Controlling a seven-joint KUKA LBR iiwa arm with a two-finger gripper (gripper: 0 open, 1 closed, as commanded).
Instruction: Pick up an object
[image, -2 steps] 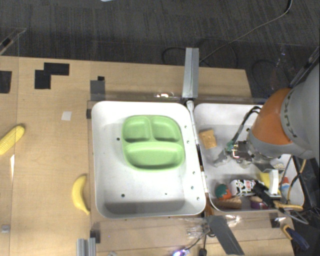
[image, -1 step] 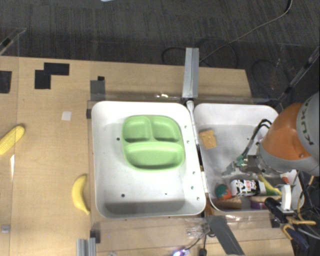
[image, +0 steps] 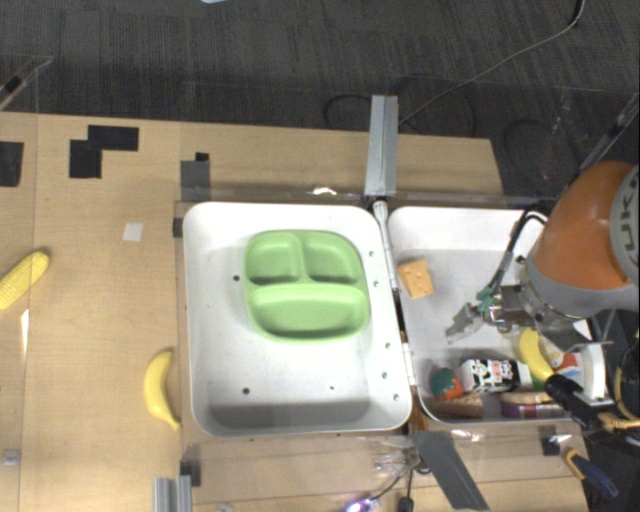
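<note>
My gripper (image: 470, 318) hangs over the middle of the right bin (image: 450, 225), below the orange wrist band, and stands open with nothing between its fingers. A tan square cracker-like piece (image: 416, 279) lies to its upper left. Along the bin's front wall, just below the gripper, sit a small green item (image: 442, 380), a black-and-white patterned object (image: 490, 374), a yellow banana-shaped piece (image: 535, 358) and a brown and purple item (image: 520, 404). The arm hides part of the bin's right side.
The left bin (image: 205, 300) holds a green divided plate (image: 305, 282). Outside the bins on the wooden bench lie a yellow banana (image: 160, 388) and a yellow corn cob (image: 22, 279). A metal divider post (image: 382, 145) stands between the bins at the back.
</note>
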